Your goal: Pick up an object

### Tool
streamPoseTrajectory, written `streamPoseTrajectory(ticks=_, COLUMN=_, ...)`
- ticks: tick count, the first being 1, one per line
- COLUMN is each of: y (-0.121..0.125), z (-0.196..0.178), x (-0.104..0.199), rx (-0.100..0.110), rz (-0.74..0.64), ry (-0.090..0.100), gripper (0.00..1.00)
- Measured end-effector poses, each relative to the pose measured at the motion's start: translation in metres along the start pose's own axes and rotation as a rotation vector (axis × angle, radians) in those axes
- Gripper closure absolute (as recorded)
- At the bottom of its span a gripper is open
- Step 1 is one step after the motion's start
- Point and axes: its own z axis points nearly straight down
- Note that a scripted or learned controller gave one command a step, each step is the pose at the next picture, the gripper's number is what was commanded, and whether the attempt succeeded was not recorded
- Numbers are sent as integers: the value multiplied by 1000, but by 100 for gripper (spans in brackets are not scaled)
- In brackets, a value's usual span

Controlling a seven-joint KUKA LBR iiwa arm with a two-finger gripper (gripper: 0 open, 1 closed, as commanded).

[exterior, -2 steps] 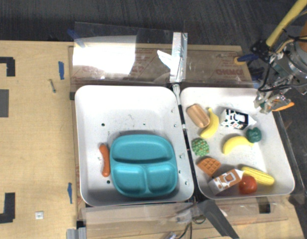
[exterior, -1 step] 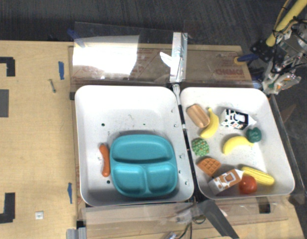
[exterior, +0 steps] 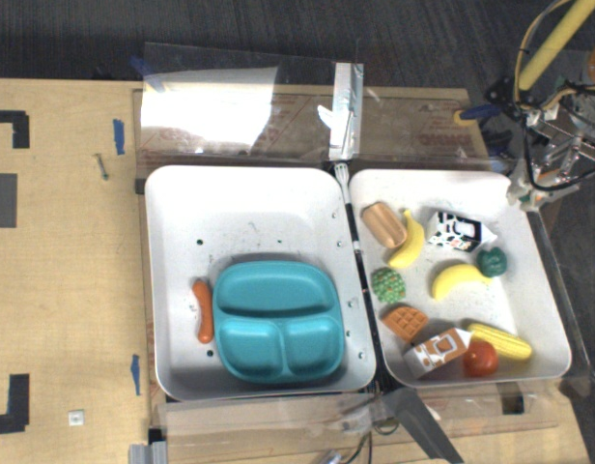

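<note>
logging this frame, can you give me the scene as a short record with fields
left bin: teal divided tray, orange hot dog beside its left edge
right bin: toy foods, among them banana, lemon, waffle, corn cob, tomato
arm: at upper right, outside the right bin
held: nothing seen

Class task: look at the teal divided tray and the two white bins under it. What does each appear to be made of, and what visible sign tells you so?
Teal tray: probably moulded plastic, with even colour, rounded compartment edges and a soft satin sheen. White bins: likely thin plastic or enamelled metal; the view leaves it open. Their smooth glossy walls and rounded corners catch bright glare, and the floor of the left one shows dark scuffs and specks.
</note>
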Motion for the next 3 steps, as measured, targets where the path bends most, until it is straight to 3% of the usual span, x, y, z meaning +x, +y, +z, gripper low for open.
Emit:
streamPoseTrajectory(ticks=1, y=-13, z=8, x=-20, rx=7, rz=-81, ry=-2, gripper=100)
streamPoseTrajectory(ticks=2, y=32, z=-14, x=21, rx=3, rz=-273, ry=0, gripper=100)
streamPoseTrajectory(ticks=3, y=-11, z=-21, x=-8, rx=6, rz=-370, ry=-2, gripper=100)
